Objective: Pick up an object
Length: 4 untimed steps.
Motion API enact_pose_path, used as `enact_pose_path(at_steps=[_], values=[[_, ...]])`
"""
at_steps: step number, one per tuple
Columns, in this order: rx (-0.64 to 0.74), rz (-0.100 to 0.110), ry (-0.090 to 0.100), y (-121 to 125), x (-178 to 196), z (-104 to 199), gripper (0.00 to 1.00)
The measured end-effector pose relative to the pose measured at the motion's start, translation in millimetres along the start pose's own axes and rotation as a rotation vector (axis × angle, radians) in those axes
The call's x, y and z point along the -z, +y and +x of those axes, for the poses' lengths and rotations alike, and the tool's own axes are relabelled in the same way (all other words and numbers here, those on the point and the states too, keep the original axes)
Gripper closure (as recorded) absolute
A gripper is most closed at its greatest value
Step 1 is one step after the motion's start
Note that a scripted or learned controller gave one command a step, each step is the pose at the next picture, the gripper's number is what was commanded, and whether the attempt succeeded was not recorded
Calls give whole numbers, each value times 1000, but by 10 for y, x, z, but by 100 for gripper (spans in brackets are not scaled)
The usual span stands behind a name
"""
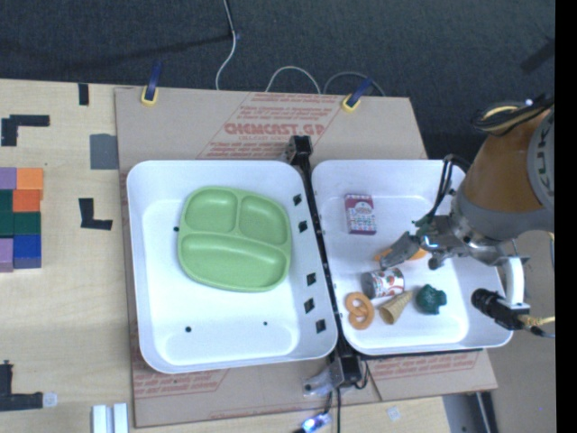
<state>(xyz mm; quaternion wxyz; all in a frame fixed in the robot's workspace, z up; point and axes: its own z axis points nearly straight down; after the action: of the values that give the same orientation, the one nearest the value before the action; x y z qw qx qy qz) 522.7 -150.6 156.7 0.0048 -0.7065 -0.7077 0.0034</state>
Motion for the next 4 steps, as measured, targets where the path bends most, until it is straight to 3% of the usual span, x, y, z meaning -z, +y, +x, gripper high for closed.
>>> enact_pose_path(at_steps=[1,2,3,4], values=[[-1,-6,-2,84,-561,-41,0],[0,-10,-3,88,-718,-37,0],[0,-14,-6,94,-603,-43,100],[1,-14,-2,109,-121,60,100]])
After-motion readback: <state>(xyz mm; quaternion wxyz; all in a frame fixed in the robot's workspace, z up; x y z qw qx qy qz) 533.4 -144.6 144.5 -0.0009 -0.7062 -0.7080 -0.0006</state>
